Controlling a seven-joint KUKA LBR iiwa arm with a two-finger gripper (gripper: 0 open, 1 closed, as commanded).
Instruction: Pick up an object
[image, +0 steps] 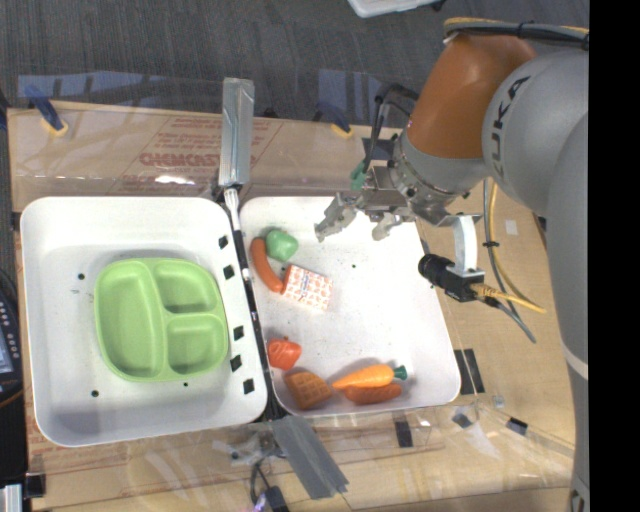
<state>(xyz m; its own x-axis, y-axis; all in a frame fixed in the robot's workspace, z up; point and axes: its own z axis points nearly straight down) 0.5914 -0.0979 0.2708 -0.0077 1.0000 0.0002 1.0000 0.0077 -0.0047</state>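
Note:
My gripper (355, 222) hangs open over the back of the right bin (420, 300), with nothing between its two pale fingers. To its left lie a green toy vegetable (281, 243) and an orange-red sausage (265, 265). A small white carton (306, 288) rests beside the sausage, below and left of the gripper. At the bin's front lie a red tomato (284, 353), a brown bread piece (306, 388) and an orange carrot (368, 379).
The left bin (50, 300) holds a green divided plate (160, 318). A grey divider (236, 130) stands between the bins at the back. The arm's orange band (460, 90) and a black cable fitting (445, 272) overhang the right bin's right side.

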